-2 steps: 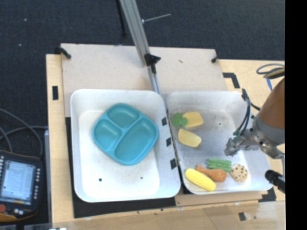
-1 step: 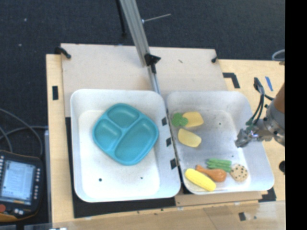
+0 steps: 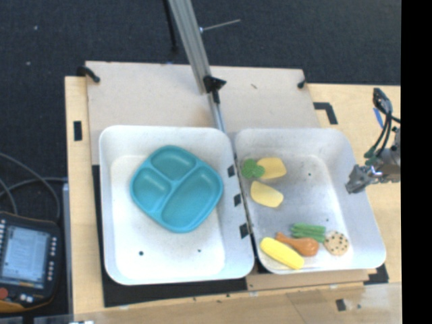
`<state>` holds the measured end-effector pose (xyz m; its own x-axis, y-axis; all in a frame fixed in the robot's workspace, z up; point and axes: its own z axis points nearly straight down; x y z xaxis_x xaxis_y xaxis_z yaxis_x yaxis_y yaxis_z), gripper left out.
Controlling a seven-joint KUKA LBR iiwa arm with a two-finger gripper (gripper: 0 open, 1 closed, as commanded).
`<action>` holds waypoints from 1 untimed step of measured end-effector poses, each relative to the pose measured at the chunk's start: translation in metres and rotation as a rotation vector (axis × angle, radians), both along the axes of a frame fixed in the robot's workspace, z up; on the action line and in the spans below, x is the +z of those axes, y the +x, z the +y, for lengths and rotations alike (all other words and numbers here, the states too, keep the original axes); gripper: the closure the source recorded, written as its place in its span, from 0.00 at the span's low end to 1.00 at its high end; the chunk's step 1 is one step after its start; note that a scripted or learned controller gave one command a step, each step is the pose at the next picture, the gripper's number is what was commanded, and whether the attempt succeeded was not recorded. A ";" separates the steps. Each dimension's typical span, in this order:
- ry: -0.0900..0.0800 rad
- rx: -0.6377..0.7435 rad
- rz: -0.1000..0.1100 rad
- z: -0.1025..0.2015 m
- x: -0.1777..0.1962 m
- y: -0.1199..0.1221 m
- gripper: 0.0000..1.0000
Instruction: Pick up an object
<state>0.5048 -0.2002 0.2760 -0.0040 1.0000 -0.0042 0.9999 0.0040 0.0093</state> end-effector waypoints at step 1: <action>0.002 0.000 0.005 -0.001 0.021 0.001 1.00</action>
